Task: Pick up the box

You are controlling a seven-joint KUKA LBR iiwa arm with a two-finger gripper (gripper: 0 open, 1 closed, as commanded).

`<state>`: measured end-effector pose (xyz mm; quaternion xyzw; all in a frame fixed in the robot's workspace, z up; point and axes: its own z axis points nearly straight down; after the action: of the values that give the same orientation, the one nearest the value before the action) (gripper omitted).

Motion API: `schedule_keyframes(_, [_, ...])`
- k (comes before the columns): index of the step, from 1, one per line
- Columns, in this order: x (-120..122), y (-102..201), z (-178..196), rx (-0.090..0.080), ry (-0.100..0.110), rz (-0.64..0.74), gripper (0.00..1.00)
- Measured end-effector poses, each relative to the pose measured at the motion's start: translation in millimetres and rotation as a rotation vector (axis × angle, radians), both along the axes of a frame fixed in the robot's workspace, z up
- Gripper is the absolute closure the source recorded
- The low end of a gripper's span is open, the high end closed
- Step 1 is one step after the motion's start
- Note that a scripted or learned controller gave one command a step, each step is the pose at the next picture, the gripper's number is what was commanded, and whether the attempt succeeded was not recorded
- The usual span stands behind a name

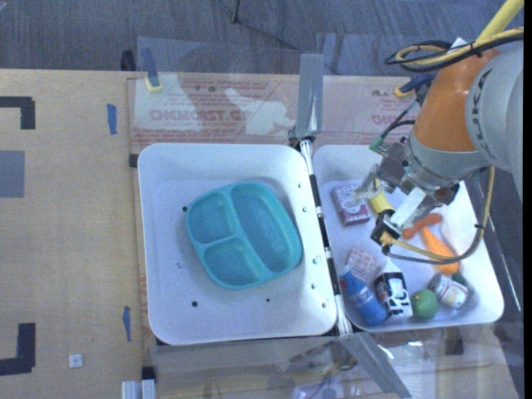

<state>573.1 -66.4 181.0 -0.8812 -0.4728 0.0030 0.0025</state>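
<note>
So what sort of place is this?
Probably a robotics lab: a robot arm reaches over the right bin, a teal divided plate lies in the left bin, blue tape marks the wooden benchtop.

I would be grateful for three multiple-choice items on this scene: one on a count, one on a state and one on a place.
1. How many compartments has the plate? A. two B. three C. five
2. How does the plate lie? A. hollows up B. upside down C. on edge
3. Where is the box? A. on the plate B. in the right bin C. on the bench

Answers: 1 B, ridges split the plate into three hollows. 2 A, it lies flat in the left bin with its hollows facing the camera. 3 B, it lies near that bin's left wall.
</note>
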Motion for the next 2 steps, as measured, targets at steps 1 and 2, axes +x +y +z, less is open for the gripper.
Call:
schedule_keyframes(1, [-19, 16, 34, -0.002, -0.003, -0.082, 0.0])
schedule_keyframes(2, [-12, -60, -34, 0.0, -0.001, -0.081, 0.0])
